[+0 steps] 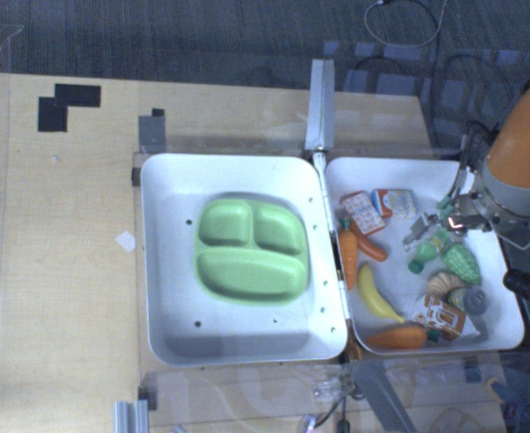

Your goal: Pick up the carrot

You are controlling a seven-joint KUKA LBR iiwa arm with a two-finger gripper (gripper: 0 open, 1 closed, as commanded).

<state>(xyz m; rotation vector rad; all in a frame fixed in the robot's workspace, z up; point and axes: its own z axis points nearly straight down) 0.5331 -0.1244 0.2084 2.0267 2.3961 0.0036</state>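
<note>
- camera view: gripper (pixel 430 226) over right bin (pixel 515 336); can't tell its grip state.
- carrot (pixel 347 258) lies well away, flat against the bin wall on the far side of the toy clutter.
- risk: wall blocks a jaw, or it nabs the sausage (pixel 370 247) or banana (pixel 376 297) beside it.

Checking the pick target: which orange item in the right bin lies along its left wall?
The carrot, slim with a green top; the other orange pieces lie mid-bin and at the front.

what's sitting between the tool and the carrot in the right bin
In the camera view, a short orange-red sausage and bare white bin floor lie between the tool and the long orange carrot lying along the bin's left wall.
</note>
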